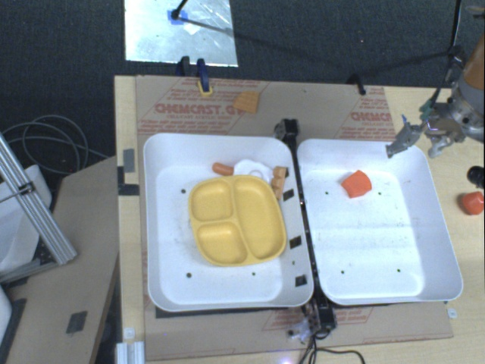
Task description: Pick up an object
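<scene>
1. A tan bench top (129, 120) stands on a dark carpeted floor (61, 44).
2. Behind the bench, a shiny silver sheet (180, 21) lies on the floor, with a bit of blue tape (176, 17) on it.
3. Left of the bench, grey cables (45, 139) loop on the floor.
4. Further left and nearer the camera, a slanted aluminium rail (34, 211) crosses a lower tan surface (83, 226).

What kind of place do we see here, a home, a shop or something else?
Most likely a robotics lab or test bench. Two white bins, the left and the right, sit side by side on a cardboard-covered bench, a robot's tool reaches in from the right, and loose cables lie nearby.
</scene>
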